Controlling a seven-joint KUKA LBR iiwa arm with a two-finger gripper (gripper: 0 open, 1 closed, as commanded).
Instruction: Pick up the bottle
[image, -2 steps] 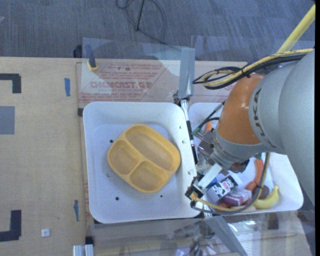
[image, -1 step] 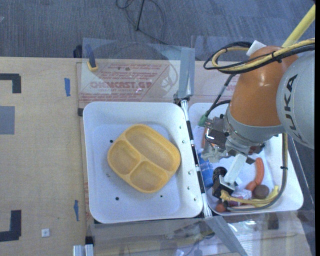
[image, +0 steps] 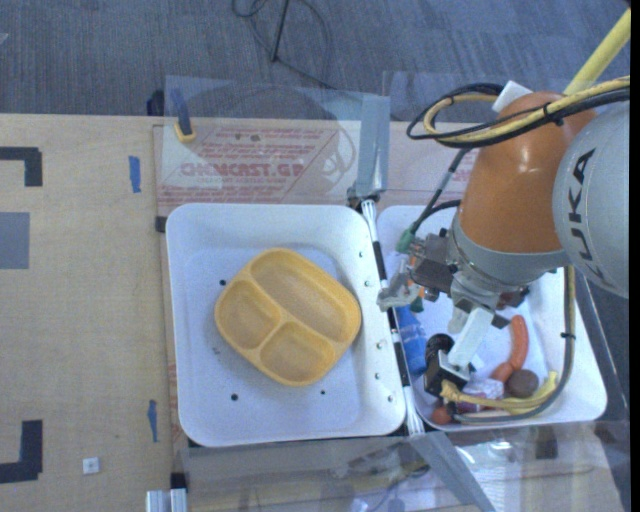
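Plate (image: 288, 316) of yellow plastic is sitting in the left bin (image: 192, 300). Blue bottle (image: 408, 336) is lying along the left wall of the right bin (image: 586, 392), apparently not yet lifted. Gripper (image: 405, 289) is hovering over its far end; whether it is closed on anything, I cannot tell.

The grey and orange robot arm (image: 520, 190), cut off by the right edge, covers much of the right-hand shallow white bin (image: 585, 400). Under the arm, the blue plastic bottle (image: 408, 338) is partly hidden. Below the arm, a small red-and-white object (image: 490, 387) is too small to identify.
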